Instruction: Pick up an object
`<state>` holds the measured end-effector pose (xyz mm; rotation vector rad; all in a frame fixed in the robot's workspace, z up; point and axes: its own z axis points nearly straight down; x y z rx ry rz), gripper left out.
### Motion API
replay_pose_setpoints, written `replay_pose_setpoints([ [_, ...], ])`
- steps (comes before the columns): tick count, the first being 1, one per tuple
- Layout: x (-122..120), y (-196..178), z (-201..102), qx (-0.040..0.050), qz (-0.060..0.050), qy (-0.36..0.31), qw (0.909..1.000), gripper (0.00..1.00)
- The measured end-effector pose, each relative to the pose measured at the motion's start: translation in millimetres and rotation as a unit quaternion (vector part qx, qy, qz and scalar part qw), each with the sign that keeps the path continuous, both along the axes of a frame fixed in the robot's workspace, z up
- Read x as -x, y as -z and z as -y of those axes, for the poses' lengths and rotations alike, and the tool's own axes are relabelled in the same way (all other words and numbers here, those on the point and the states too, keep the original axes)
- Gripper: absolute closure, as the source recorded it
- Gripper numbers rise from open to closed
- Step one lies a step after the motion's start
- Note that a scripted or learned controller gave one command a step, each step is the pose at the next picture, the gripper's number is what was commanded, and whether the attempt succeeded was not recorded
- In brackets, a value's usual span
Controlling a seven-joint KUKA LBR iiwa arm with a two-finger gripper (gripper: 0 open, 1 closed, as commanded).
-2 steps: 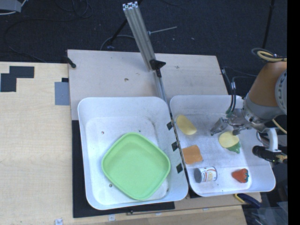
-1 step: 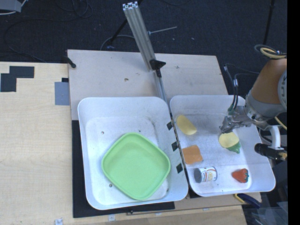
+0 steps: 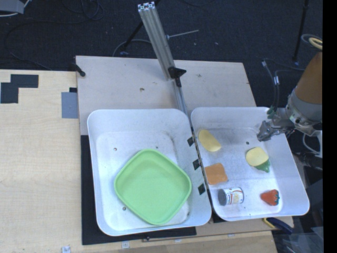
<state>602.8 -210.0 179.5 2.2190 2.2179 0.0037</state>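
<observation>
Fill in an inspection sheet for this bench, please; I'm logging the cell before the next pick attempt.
Surface: two shallow white bins side by side, left bin and right bin, on a bench with a pale board behind.
Job's things: in the right bin, a yellow piece, an orange block, a small can on its side, a yellow-green piece and a red piece.
Clutter: a green plate in the left bin.
Grippers: the tool is over the right bin's upper right, with no thing seen in it; finger state unclear.
Cables: dark cables on the floor behind the bench.
Surroundings: an aluminium rail slants in from above; dark floor.
</observation>
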Motion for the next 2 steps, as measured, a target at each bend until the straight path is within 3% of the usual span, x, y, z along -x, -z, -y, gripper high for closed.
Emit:
replay_pose_setpoints([
  [1, -0.3, -22.3, 0.6, -0.0003, -0.001, 0.000, 1.0000, 1.00],
  [2, 4.5, -36.4, -50.6, -0.0005, -0.002, -0.002, 1.0000, 1.00],
])
